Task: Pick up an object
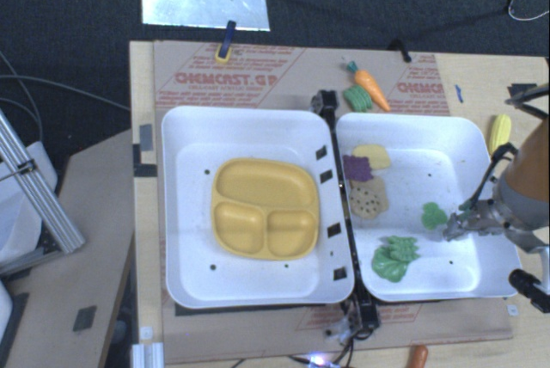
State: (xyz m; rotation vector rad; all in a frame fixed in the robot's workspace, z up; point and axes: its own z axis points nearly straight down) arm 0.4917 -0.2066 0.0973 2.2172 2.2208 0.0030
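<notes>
Several toy foods lie in the right bin: a yellow piece, a purple piece, a speckled cookie, a small green broccoli piece and a leafy green lettuce piece. My gripper reaches in from the right and sits low in the right bin, just right of the small green piece. The arm's grey wrist hangs over the bin's right wall. Nothing shows between the fingers.
The left bin holds a yellow divided plate. A toy carrot and a green piece lie on the bench behind the bins. A yellow corn piece lies beyond the right bin's far right corner.
</notes>
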